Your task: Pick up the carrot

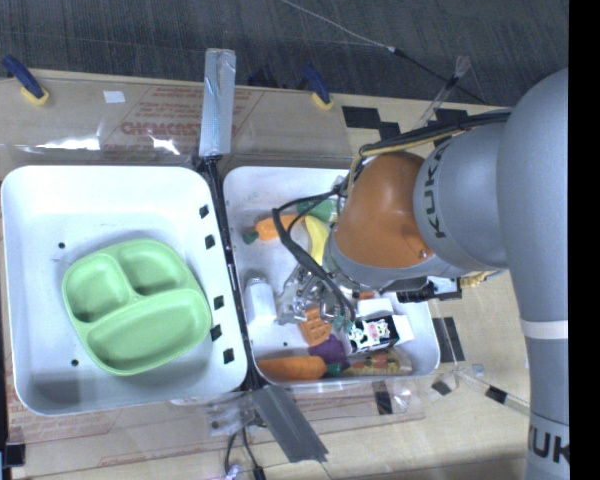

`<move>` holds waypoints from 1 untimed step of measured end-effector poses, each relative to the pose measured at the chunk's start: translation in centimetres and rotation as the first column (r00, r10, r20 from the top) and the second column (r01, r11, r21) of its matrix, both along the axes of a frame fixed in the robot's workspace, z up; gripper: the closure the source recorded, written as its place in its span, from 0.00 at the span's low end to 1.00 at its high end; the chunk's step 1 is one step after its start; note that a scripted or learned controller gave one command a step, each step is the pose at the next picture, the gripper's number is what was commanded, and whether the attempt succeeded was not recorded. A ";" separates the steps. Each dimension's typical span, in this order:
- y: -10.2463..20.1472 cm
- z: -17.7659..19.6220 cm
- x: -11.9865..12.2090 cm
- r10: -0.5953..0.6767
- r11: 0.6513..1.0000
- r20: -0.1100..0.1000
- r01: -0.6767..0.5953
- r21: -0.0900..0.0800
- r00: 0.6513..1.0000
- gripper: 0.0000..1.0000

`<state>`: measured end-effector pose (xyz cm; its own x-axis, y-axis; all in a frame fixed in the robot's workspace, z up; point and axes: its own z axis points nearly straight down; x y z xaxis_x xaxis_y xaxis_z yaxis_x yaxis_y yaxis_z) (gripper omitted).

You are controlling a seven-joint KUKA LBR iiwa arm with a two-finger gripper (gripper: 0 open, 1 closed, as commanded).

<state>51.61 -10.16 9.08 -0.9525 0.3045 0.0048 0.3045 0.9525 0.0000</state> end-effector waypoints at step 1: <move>9.4 11.1 2.0 -0.408 0.913 0.024 0.408 0.007 0.913 1.00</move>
